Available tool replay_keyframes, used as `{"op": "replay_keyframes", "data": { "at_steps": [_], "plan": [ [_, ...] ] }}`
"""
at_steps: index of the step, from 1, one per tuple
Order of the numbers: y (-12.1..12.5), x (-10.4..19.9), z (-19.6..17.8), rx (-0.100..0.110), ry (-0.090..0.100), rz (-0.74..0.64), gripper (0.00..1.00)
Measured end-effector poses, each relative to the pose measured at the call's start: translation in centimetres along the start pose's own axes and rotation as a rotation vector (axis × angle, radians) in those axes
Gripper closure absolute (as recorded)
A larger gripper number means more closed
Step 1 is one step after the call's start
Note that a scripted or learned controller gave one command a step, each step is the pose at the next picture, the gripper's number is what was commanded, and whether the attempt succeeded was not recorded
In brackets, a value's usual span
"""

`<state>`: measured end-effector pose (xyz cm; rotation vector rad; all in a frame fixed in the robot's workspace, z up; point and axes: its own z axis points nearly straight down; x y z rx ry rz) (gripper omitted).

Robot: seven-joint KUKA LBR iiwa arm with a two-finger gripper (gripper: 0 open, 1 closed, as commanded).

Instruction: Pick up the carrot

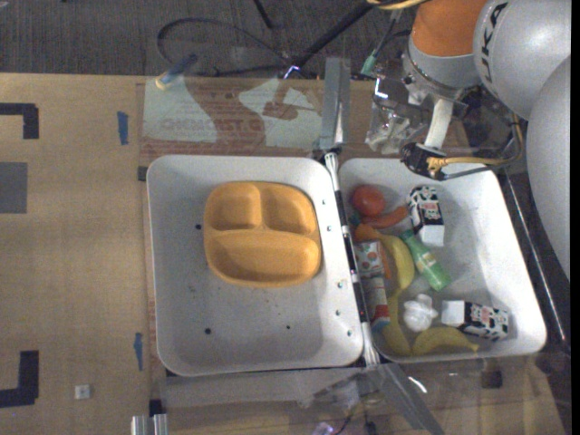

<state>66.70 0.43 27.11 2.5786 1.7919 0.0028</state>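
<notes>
You can't tell how the end effector [403, 134] stands; it blurs above the right bin's [507, 243] far rim. The carrot [391, 216] lies half-hidden beside the tomato [368, 199], crowding the left wall.

The tool [399, 134] hangs over the right bin's [507, 243] far rim. Below it the carrot [391, 217] lies against a tomato [368, 199]. An orange divided plate [263, 232] sits in the left bin [181, 315].
</notes>
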Motion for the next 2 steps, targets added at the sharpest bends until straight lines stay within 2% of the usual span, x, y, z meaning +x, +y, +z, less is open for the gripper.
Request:
{"op": "replay_keyframes", "data": {
  "at_steps": [2],
  "plan": [
    [3.9, -10.3, -1.2, -0.006, -0.002, -0.941, 1.0]
  ]
}}
